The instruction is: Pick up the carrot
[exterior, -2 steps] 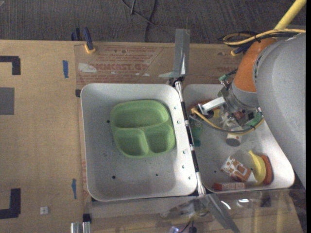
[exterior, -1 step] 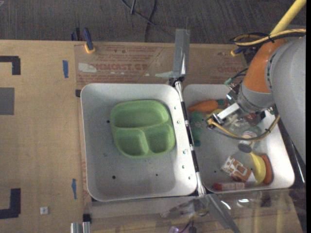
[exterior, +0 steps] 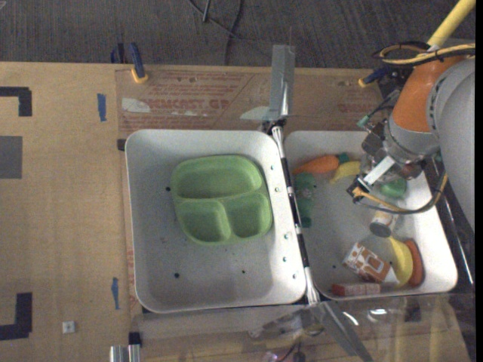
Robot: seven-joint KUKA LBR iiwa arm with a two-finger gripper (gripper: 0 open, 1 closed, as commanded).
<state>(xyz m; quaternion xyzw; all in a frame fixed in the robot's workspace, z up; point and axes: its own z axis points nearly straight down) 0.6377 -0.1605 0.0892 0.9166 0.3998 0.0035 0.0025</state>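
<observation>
Camera view, tapered orange carrot (exterior: 318, 164) in smooth white bin (exterior: 332, 232), pincer (exterior: 364, 185) nearby, grip state unreadable

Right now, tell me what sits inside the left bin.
A green divided plate lies inside the left bin, with three compartments holding nothing visible. The bin floor beneath the plate is covered.

We see a green divided plate (exterior: 221, 197) lying in the left bin (exterior: 151, 277). In the right bin (exterior: 332, 240) we find a banana (exterior: 401, 262) against a red oval piece (exterior: 416, 262), a small carton (exterior: 366, 262), a red bar (exterior: 356, 288) and a small jar (exterior: 382, 223).
</observation>
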